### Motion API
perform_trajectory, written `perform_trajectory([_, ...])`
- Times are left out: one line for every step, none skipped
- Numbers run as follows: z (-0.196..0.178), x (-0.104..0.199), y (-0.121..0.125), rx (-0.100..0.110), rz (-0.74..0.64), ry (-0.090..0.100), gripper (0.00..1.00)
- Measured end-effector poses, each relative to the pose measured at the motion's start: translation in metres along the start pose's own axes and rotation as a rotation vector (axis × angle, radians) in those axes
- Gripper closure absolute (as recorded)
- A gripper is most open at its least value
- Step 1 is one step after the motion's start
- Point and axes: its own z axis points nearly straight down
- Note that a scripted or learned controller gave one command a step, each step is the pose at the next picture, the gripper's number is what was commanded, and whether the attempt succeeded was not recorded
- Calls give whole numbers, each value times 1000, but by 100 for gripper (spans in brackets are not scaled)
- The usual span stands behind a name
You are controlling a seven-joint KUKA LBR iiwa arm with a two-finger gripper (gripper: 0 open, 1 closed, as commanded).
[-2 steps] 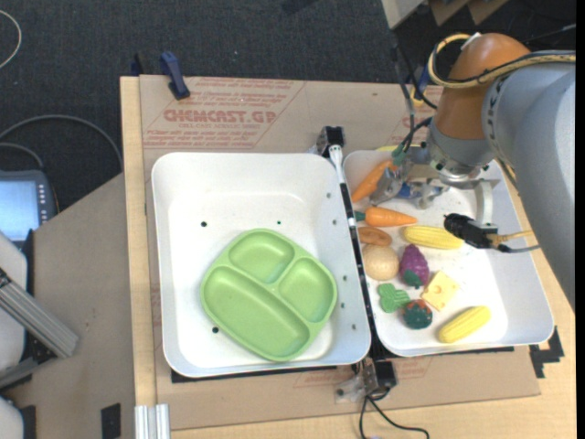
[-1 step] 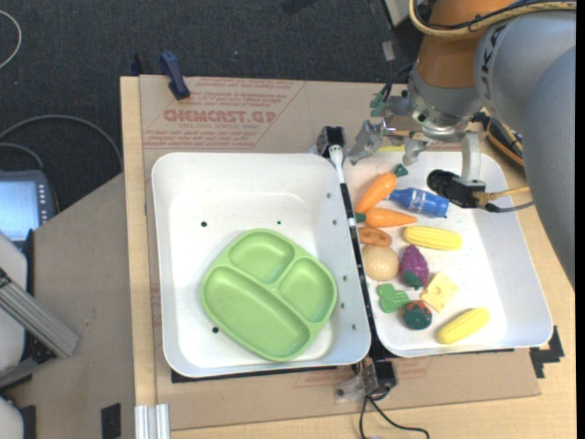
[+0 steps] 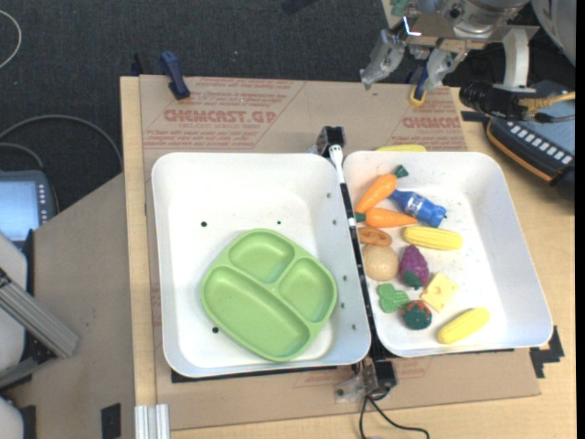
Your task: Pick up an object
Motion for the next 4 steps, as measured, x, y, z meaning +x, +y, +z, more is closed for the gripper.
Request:
perform_trajectory([-72, 60, 0, 11, -1, 1, 0])
perform_trajectory([-78, 56, 1, 16, 4, -3, 100])
perform_trajectory([-77, 56, 1, 18, 4, -3, 0])
perform_trajectory([-88, 57, 1, 12, 3, -4, 100])
